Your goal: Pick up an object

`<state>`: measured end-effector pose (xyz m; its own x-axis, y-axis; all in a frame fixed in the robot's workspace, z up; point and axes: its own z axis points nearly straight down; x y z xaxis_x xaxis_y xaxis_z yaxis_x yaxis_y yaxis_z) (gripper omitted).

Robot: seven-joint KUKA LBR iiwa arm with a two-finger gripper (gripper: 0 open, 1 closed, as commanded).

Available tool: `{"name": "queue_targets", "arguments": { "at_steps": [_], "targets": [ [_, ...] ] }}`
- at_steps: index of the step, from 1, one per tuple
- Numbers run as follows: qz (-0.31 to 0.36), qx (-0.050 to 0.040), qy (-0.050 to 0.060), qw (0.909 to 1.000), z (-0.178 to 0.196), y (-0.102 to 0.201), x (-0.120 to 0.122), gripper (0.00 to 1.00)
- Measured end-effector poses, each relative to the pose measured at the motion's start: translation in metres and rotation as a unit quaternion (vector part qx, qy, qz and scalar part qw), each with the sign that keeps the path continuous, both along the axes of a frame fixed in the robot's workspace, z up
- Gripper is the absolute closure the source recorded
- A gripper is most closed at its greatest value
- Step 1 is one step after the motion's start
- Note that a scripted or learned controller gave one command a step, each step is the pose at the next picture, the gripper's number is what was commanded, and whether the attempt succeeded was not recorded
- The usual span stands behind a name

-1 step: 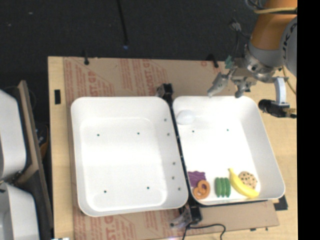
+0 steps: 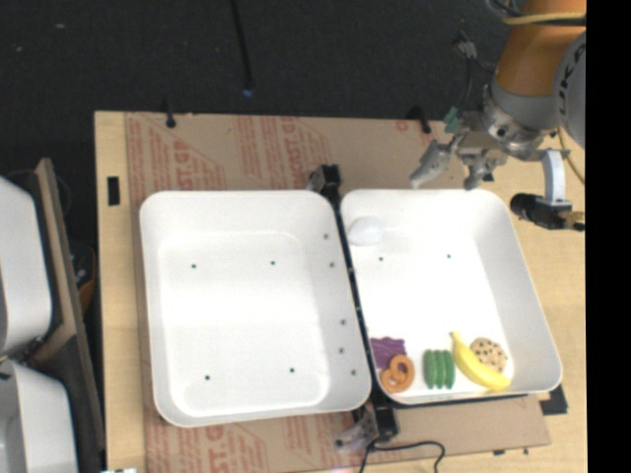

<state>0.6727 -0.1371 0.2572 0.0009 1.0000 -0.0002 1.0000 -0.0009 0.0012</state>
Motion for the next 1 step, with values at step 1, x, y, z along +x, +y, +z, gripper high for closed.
{"name": "queue_targets", "arguments": {
  "at_steps": [1],
  "targets": [
    [0.0, 0.0002, 0.002, 1.0, -0.0503, -0.0016, 0.009, 0.0]
  ]
}}
